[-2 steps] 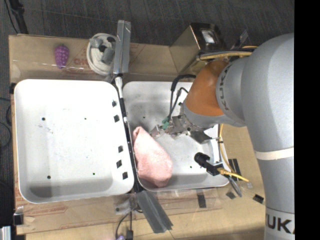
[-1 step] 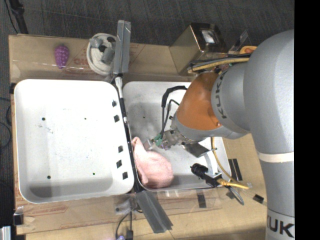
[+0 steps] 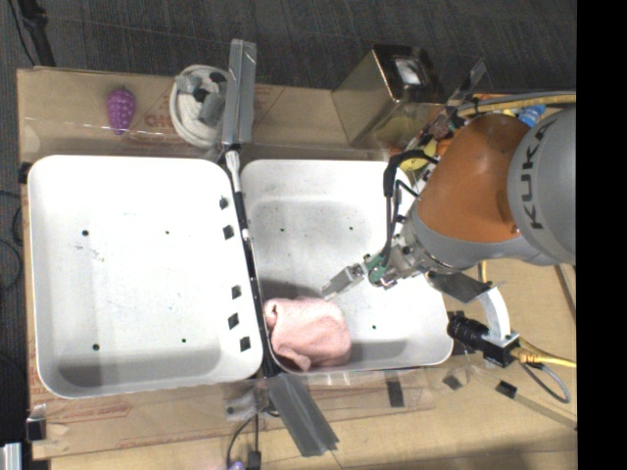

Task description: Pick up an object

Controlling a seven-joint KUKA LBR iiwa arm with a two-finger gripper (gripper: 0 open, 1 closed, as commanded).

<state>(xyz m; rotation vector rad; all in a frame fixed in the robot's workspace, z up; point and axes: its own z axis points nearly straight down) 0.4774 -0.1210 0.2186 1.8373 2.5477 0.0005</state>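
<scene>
The pink cloth lies bunched in the right bin, in the corner nearest the camera, touching the divider between the bins and close against the near wall. The rest of that bin's floor is bare white, lightly scuffed and marked with a few dark dots. The gripper hangs just above and to the right of the cloth, apart from it; whether its fingers are open or shut I cannot tell, and nothing shows between them. The grey arm with its orange band covers the bin's right side. The left bin has an open white floor from wall to wall. On the brown worktop behind the bins sit a purple object, a white coil and a tan box. Dark carpet lies beyond the worktop's far edge.
</scene>
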